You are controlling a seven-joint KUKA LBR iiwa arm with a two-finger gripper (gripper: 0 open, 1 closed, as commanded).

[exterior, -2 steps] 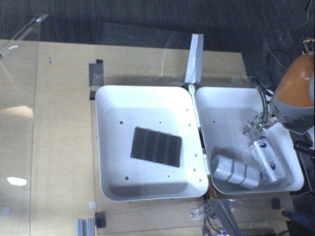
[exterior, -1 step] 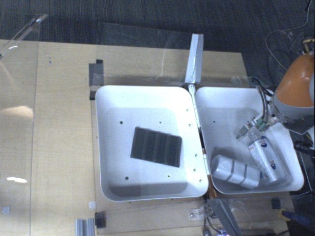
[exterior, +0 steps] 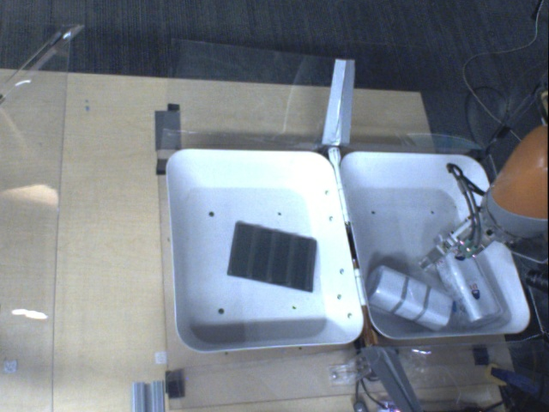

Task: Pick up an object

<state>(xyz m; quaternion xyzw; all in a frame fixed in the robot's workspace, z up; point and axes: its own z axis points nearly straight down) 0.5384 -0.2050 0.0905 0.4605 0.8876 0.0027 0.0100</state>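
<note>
Camera view: a dark ribbed flat pad (exterior: 272,256) lies in the left bin (exterior: 189,178), stiff and thin, best pinched at an edge. Right bin (exterior: 377,178) holds a light grey cylinder (exterior: 410,297); the tool (exterior: 455,249) hovers just beside it, grip state unclear.

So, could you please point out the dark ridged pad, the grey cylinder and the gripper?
dark ridged pad (exterior: 272,256): camera view, its centre.
grey cylinder (exterior: 403,294): camera view, middle of its side.
gripper (exterior: 449,251): camera view, its tip.
</note>
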